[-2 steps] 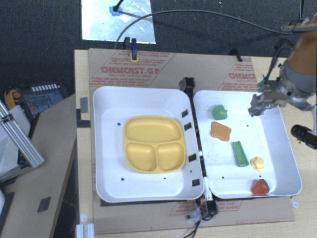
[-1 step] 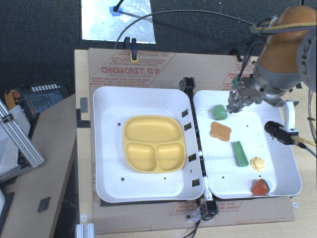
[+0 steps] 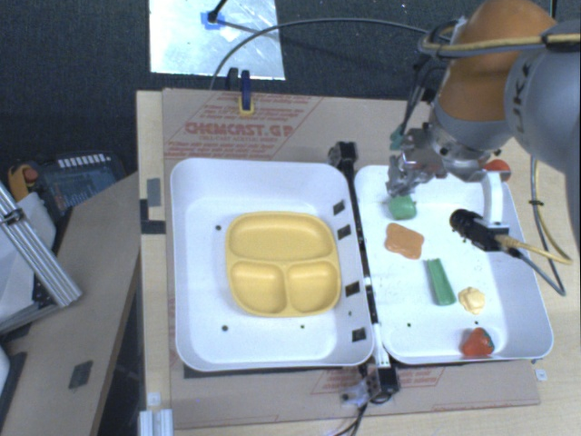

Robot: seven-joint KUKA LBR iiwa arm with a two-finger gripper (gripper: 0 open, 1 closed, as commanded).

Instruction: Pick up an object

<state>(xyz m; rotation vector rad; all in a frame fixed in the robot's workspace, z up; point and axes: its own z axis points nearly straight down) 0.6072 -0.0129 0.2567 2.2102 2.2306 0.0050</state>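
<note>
Toward the upper right of the frame, the grey arm (image 3: 536, 80) leans in over the right bin (image 3: 536, 334), and its hand (image 3: 399, 184) hangs at that bin's upper left corner. Directly below the fingertips, touching or very nearly so, sits a small green lump (image 3: 402, 208); this looks like the thing being gone for. Whether the fingers are spread or pressed together cannot be told, since the wrist and cabling crowd them at this slant.

The relation that matters is almost purely vertical: the green lump lies just under the hand, a shade toward the lower edge of the frame, so a short straight drop would likely meet it. It is roundish, with no clear long axis to line up with.

Other pieces lie lower in the same bin: an orange piece (image 3: 404, 241) just beneath the lump, a green stick (image 3: 440, 281), a pale yellow bit (image 3: 471, 300) and a red piece (image 3: 477, 341). The left bin (image 3: 195, 334) holds a yellow divided tray (image 3: 282, 263).
</note>
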